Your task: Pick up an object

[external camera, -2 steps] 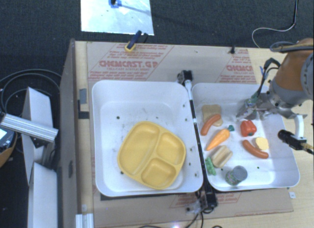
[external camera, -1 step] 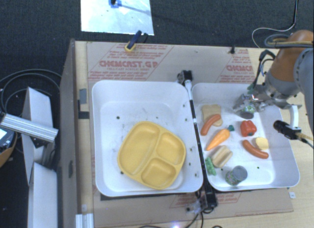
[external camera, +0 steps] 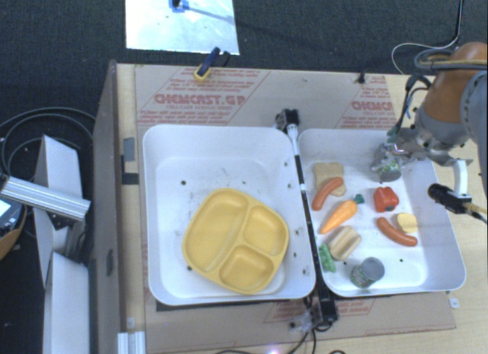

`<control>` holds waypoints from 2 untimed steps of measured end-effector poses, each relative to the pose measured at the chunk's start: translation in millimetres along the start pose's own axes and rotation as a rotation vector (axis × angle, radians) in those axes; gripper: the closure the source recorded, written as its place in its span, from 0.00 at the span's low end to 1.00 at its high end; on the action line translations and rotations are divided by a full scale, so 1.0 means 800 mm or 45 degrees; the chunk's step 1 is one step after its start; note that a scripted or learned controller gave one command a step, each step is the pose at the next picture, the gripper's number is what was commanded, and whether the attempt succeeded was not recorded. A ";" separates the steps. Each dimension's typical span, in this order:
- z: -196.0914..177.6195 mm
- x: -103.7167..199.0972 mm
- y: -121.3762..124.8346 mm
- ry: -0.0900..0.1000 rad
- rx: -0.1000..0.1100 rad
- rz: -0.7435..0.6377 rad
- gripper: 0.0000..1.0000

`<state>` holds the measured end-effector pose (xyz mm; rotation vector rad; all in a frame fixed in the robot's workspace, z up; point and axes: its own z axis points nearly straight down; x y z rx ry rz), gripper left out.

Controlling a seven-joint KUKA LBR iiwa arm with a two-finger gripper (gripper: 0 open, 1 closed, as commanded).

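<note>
Camera view shows two white bins side by side on the desk (external camera: pixel 229 89), the left bin (external camera: pixel 164 154) in the middle of the frame and the right bin (external camera: pixel 442 268) toward the right edge. The left bin carries a yellow tray (external camera: pixel 236 239) with three compartments, lying in its lower half. The right bin holds toy food: a toast slice (external camera: pixel 328 171) at its upper left, a sausage (external camera: pixel 328 191) just below it, a carrot (external camera: pixel 338 216) below that, a bun (external camera: pixel 344 242) lower still, a small green piece (external camera: pixel 326 257) at the bin's lower left, and a can (external camera: pixel 368 271) near the lower rim. Further right lie a red pepper (external camera: pixel 386 198), a second sausage (external camera: pixel 396 232) and a yellow piece (external camera: pixel 408 223) touching it. The arm (external camera: pixel 450 101) enters from the upper right, and its end effector (external camera: pixel 389 163) hangs low over the right bin's upper part, above the pepper (a greyish object sits at its tip, too blurred to name). Whether its grasping parts are apart or together cannot be told here.
</note>
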<state>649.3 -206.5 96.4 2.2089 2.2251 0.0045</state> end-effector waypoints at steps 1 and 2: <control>-0.044 0.079 0.019 0.004 0.002 0.003 1.00; -0.113 0.169 0.028 0.004 0.001 0.002 1.00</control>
